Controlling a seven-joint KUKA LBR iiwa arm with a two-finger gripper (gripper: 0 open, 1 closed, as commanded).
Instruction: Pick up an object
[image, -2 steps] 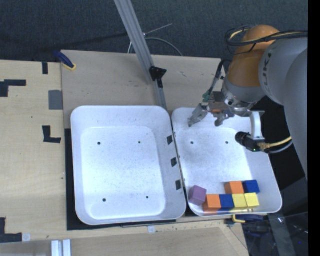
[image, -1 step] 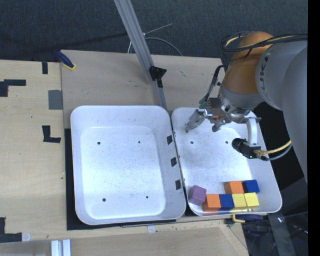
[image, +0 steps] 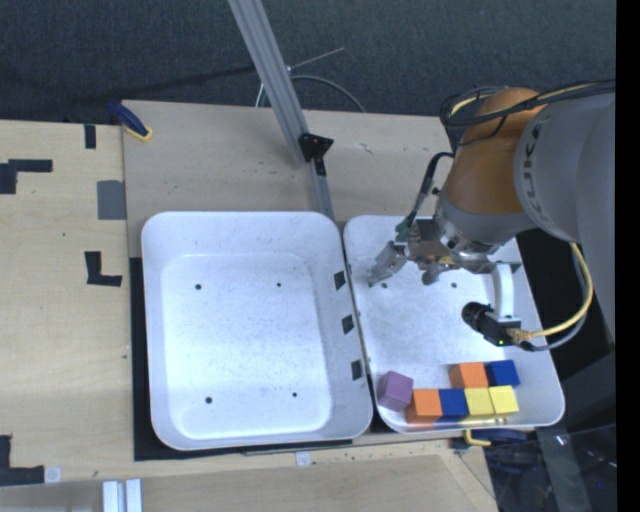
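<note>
Several small blocks lie along the near edge of the right bin (image: 420, 330): a purple block (image: 397, 388), an orange block (image: 427, 402), a blue block (image: 453, 402), a yellow block (image: 480, 401), a second yellow one (image: 504, 399), another orange block (image: 468, 376) and another blue one (image: 503, 373). My gripper (image: 408, 268) hangs over the far part of the right bin, well away from the blocks. Its fingers (image: 385, 267) are spread apart with nothing between them.
The left bin (image: 245, 330) sits beside the right one, with black clips along the shared rim. A slanted metal pole (image: 285, 95) crosses the bench behind the bins. The arm's cable and a black connector (image: 480, 318) hang over the right bin.
</note>
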